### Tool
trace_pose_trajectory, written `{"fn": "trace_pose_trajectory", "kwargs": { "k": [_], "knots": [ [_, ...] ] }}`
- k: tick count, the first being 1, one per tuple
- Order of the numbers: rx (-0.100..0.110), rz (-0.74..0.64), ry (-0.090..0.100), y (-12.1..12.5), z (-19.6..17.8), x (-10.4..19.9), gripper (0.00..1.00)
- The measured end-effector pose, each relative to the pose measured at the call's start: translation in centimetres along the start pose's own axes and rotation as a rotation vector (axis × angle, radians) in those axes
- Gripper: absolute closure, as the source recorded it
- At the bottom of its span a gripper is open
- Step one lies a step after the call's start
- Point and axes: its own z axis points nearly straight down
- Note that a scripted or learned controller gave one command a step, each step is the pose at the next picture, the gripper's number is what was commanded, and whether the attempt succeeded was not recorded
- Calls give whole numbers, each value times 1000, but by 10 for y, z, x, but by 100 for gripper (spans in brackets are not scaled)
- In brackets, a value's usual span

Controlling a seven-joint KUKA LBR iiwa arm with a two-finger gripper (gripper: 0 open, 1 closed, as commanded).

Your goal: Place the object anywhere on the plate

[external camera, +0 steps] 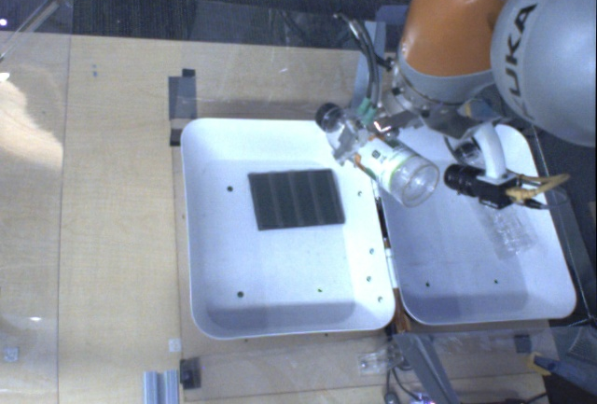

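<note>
A dark ribbed plate [296, 199] lies flat in the left bin [215, 290], a little back of its middle. My gripper [350, 139] hangs over the left bin's back right corner, just right of the plate's far corner. It is shut on the narrow end of a clear plastic bottle [401, 174] with a pale label. The bottle is tilted, and its wide end sticks out to the right above the rims between the two bins. The arm's orange band and grey body cover the back of the right bin.
The right bin [466, 290] holds a small clear plastic piece [511, 230] near its right wall. Both bins have raised rims, which meet along a narrow gap [390, 271]. Bare wooden bench [93, 206] stretches to the left.
</note>
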Motion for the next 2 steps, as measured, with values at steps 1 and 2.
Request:
{"fn": "trace_pose_trajectory", "kwargs": {
  "k": [1, 2],
  "knots": [
    [0, -1, 0, 0, 0, 0, 0],
    [2, 162, -1, -17, -23, -56, 0]
  ]
}}
